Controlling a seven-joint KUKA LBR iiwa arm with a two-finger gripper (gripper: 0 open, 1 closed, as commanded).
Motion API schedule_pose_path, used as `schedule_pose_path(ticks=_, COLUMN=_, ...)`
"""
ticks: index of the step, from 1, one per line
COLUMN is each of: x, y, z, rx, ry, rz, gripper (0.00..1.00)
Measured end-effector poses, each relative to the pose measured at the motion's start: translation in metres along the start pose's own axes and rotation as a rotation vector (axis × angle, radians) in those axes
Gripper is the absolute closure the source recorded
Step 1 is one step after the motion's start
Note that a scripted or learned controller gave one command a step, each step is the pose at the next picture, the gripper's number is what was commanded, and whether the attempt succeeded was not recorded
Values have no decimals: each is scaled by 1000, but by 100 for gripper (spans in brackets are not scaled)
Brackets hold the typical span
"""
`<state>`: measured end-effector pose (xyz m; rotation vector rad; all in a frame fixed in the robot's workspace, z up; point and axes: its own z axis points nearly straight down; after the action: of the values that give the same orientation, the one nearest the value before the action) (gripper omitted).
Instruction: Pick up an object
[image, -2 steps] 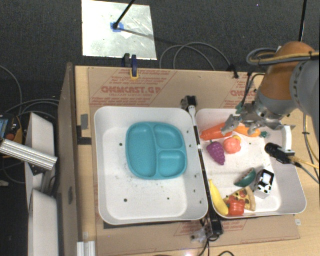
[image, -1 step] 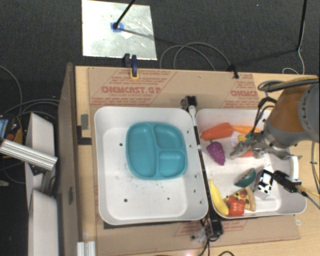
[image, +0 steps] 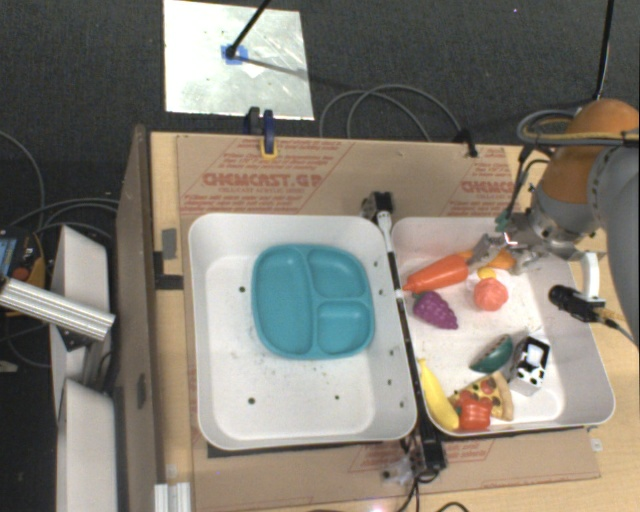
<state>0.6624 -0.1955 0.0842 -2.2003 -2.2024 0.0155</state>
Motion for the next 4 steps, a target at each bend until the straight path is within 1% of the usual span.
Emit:
schedule_pose_path(ticks=1, x=20, y=2, z=3, rx=-7, ry=-14, rz=0, gripper=0)
schedule_pose_path(ticks=2, x=16, y=-1, z=-7, rx=5, ry=-14, rz=0, gripper=100)
schedule_pose_path(ticks=3, x=17, y=1, z=-9, rx=-5, ry=-15, rz=-2, gripper=0)
schedule_pose_path(ticks=4, x=45, y=-55, z=-16, rx=-24, ry=-11, rz=0, gripper=0)
